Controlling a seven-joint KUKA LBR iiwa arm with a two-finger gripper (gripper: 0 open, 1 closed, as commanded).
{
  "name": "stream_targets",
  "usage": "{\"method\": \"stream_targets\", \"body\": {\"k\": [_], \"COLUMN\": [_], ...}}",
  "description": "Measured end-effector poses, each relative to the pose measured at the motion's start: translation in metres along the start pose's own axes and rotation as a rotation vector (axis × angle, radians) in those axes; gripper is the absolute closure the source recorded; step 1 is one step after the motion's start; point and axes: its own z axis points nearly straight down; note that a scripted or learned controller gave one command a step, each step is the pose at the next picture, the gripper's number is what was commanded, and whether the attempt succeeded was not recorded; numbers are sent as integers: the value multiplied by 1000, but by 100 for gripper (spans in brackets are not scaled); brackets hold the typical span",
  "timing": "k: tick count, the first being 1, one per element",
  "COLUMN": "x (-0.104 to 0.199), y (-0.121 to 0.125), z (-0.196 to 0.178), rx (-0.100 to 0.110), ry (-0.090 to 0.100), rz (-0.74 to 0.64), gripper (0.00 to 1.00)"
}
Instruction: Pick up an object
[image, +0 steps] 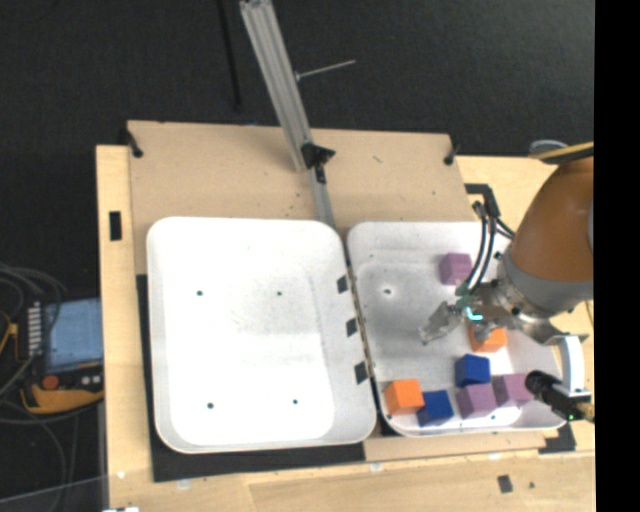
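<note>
- Two metal fingers (440, 322) of the gripper (448, 322) reach leftward and low over the floor of the right shallow white plastic bin (400, 250); they are blurred and seen end-on, so I cannot tell how far apart they stand, and nothing shows between them.
- Just behind the fingers, an orange foam cube (490, 339) sits partly hidden under the grey wrist, touching or just beside it.
- Above the gripper, a pale purple foam cube (455, 268) lies alone near the bin's far right side.
- Below the gripper, a blue foam cube (473, 370) rests beside two purple foam blocks (477, 400), (516, 389) along the bin's near edge.
- Further left on that near edge, a second orange foam cube (404, 396) touches a smaller blue foam cube (435, 408).
- The grey arm with its orange band (560, 225) enters from the right, black cables looping above the wrist.
- The left shallow white plastic bin (250, 330) sits just beside the right one, with small black clips at the joint.
- Both bins lie on a brown board on the pale wooden surface (290, 165).
- A slanted metal rail (285, 85) crosses the far side of the surface.
- Dark carpeted floor (100, 70) surrounds the surface; a blue-screened handheld control pendant (62, 350) with cables lies at the left.
</note>
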Motion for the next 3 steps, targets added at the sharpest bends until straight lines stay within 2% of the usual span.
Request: {"method": "stream_targets", "body": {"k": [1, 2, 3], "x": [0, 2, 0], "y": [1, 9, 11], "z": [-2, 55, 100], "rx": [-5, 0, -6], "ry": [-1, -2, -4], "rz": [4, 5, 4], "gripper": [0, 0, 0]}}
